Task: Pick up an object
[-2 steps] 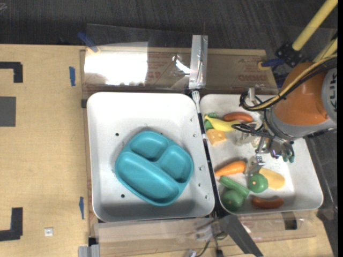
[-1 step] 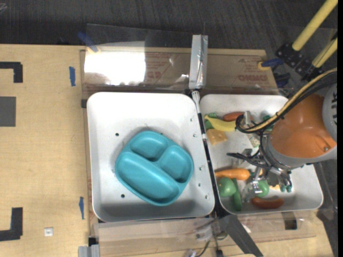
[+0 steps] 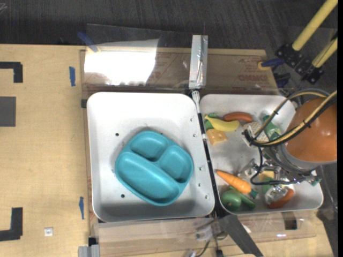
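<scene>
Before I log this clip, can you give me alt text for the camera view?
A grey arm with an orange band reaches into the right bin, its gripper low among toy food: a carrot, banana and green vegetable. The left bin holds a teal divided plate.

Grey arm [image 3: 313, 138] reaching from right, tool [image 3: 268, 178] lowered, perhaps angled.

The hand [image 3: 266, 176] hangs low in the right bin [image 3: 231, 157] beside a carrot [image 3: 234, 181].
</scene>
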Robot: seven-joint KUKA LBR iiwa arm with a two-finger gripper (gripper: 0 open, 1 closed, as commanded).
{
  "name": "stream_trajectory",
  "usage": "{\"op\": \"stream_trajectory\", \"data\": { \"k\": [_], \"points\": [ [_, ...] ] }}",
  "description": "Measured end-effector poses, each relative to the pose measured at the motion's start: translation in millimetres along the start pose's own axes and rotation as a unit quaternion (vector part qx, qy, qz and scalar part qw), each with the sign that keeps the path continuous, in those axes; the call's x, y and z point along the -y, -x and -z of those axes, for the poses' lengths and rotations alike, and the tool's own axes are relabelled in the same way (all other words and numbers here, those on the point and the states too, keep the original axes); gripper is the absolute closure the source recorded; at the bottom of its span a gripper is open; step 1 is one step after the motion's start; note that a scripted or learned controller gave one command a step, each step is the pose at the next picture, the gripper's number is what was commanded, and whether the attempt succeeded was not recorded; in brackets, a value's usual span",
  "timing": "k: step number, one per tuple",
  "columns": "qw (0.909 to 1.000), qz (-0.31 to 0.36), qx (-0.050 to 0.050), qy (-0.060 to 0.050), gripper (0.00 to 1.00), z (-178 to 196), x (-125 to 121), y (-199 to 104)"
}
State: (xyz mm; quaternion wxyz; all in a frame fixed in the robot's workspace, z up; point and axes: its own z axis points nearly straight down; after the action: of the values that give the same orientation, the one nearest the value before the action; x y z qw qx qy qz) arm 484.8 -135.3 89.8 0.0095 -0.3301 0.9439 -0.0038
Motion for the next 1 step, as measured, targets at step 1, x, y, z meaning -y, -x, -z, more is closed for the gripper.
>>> {"op": "stream_trajectory", "data": {
  "k": [1],
  "points": [
    [1.0000, 0.001, 0.005, -0.003, 1.00, 12.4, 0.6, 4.4]
  ]
}}
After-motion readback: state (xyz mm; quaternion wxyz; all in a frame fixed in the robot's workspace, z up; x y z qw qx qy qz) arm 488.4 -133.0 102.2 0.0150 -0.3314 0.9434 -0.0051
